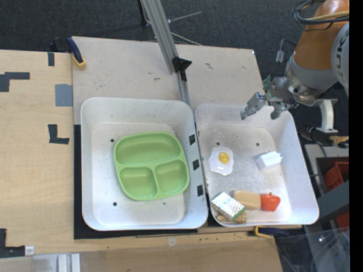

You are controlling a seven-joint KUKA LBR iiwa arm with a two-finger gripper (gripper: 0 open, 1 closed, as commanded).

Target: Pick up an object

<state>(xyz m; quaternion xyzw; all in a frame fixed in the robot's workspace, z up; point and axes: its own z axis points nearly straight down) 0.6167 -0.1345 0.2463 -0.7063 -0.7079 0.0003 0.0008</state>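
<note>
The right bin [298, 152] holds 5 small things. A fried-egg toy [221, 160] lies near its middle, yolk up, with no clear long axis. A white block [269, 160] sits to its right, long axis tilted slightly up toward the right. Along the near wall lie a patterned box [228, 206], its print too small to read, a tan bread-like piece [247, 199] lying left to right, and a red pepper toy [270, 202] touching it. The gripper [262, 109] hovers over the bin's far right corner, fingers spread apart and holding nothing. The left bin [91, 152] carries a green 3-compartment plate [151, 166]. Both bins rest on a pale wooden bench [34, 152] over dark carpet.
</note>
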